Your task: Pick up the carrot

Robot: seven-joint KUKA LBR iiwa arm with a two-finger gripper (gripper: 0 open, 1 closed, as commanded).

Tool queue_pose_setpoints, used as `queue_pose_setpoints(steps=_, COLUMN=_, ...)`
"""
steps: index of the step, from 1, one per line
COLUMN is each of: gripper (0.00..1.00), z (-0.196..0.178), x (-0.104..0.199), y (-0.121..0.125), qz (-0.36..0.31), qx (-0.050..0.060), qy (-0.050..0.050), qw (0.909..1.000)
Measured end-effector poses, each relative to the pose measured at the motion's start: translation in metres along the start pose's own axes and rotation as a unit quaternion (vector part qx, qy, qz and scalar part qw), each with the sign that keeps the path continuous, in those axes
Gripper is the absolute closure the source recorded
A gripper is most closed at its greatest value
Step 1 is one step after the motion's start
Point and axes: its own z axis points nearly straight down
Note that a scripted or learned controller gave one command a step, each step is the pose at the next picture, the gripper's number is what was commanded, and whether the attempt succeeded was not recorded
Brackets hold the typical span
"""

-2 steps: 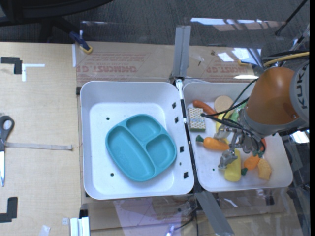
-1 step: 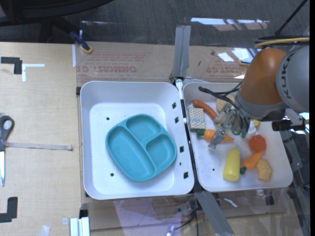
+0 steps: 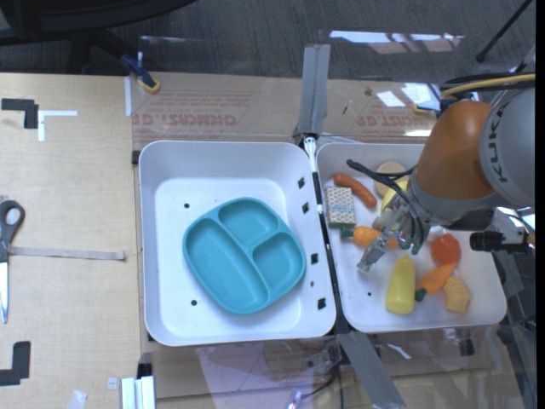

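Carrot (image 3: 437,277): I see it in the right bin (image 3: 366,313), beside the yellow bottle (image 3: 401,285).
Claw (image 3: 379,250): hovers over a small orange piece (image 3: 364,236); I cannot tell its state.
Handling: I judge it light, stiff, slick plastic; grip mid-body, across its width.

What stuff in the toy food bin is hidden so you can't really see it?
- Pale round item at the back of the right bin, camera view: the arm covers most of it, so I can't name it.
- Yellow piece beside the sausage: mostly under the wrist.
- Gripper: too small and blurred to tell what the tips are doing next to the small orange piece.
- Carrot: its upper end is hard to separate from the tomato.
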Motion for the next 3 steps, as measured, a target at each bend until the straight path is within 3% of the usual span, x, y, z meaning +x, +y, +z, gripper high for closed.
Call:
queue_pose_setpoints(steps=1, gripper=0.00, z=0.000, x=0.027, y=-0.010, qz=0.019, qx=0.000, qy=0.000, qw=0.9998)
queue_pose_setpoints(steps=2, gripper=0.00, z=0.000, x=0.039, y=-0.027, qz=0.169, qx=0.000, qy=0.000, qw=0.9856)
queue_pose_setpoints(steps=3, gripper=0.00, z=0.001, x=0.060, y=-0.049, qz=0.428, qx=0.001, qy=0.001, qw=0.9036)
